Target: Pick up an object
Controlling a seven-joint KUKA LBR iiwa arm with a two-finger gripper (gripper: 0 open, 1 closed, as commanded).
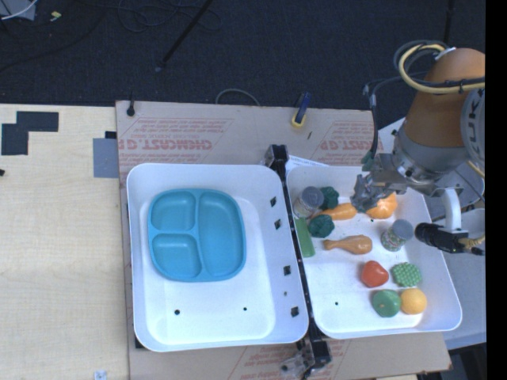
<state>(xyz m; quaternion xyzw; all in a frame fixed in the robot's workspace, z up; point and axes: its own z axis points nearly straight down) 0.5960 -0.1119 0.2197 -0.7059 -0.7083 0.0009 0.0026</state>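
Gripper (371,196) low over orange fruit (383,207), poised for pick; carrot (341,210) just beside; grip state: could not tell.

The table (55,236) is pale wood (with dark patches at its left), and on it lies a printed cardboard sheet (198,137) carrying two white bins: left bin (206,315), right bin (444,307), touching side by side

Crowding the right bin (444,311) along far and right edges: toy food (348,244); leaving its near-left corner passable.
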